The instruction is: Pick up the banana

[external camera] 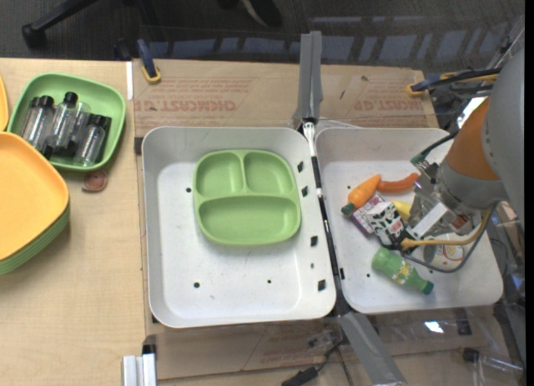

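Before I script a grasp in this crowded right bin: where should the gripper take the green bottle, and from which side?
Take the green bottle across the middle of its body, probably straight down from above. It lies on its side, slanting from upper left to its cap at lower right, so closing across that slant meets its narrow width. The patterned packet crowds its upper end.

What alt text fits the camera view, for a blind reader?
The grey arm's gripper is low in the right white bin, beside an orange toy carrot, a purple cow-patterned packet, a green plastic bottle and a yellow bit, perhaps the banana. The left white bin holds a green divided plate.
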